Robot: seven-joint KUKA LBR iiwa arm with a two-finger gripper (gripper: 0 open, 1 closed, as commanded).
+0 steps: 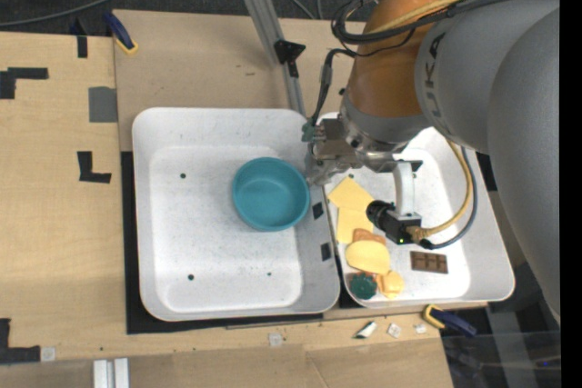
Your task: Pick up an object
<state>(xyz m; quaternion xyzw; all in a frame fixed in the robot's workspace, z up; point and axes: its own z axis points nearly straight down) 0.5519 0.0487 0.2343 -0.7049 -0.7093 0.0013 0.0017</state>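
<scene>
A teal bowl [269, 194] stands upright in the left bin [164, 223], towards its right side. In the right bin [477, 273] lie a yellow wedge [349, 197], orange and yellow food pieces [368, 255], a small teal object [363, 286] and a brown chocolate bar [428, 263]. My gripper [320, 166] hangs over the ridge between the two bins, just right of the bowl's rim and just above the yellow wedge. The wrist hides what lies beneath it.
The grey arm with its orange band [400, 59] covers the upper part of the right bin. A black fitting with a yellow cable [393, 223] hangs over the food pieces. A metal pole [264, 14] slants down to the bins' back edge.
</scene>
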